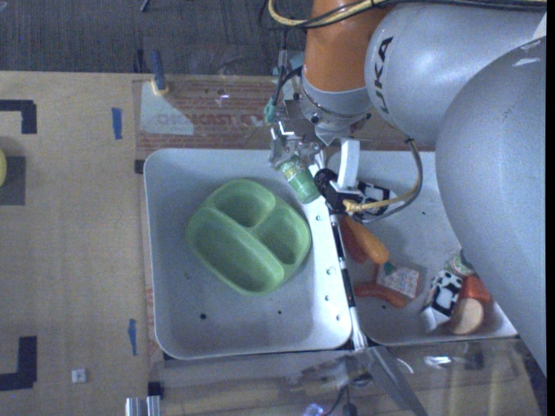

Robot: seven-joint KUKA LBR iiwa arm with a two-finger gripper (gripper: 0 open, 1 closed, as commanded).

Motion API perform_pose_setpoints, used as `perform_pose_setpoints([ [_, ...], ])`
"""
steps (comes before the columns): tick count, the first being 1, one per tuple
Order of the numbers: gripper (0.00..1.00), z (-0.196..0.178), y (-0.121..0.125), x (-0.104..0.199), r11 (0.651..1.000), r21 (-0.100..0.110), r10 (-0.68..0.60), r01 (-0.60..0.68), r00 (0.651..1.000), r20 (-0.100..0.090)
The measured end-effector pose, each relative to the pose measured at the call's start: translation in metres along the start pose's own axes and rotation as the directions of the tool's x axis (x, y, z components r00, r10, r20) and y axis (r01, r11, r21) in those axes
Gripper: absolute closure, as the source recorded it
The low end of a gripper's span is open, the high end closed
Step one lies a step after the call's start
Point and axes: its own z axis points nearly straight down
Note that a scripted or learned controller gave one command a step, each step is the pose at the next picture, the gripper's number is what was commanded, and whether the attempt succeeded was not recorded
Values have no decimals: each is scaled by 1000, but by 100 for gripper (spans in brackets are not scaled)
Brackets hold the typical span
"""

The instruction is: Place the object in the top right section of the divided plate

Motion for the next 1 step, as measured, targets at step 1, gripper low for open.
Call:
perform_pose_setpoints([
  [1,100,-7,5,-9,987,-4,163,-163,987,0],
])
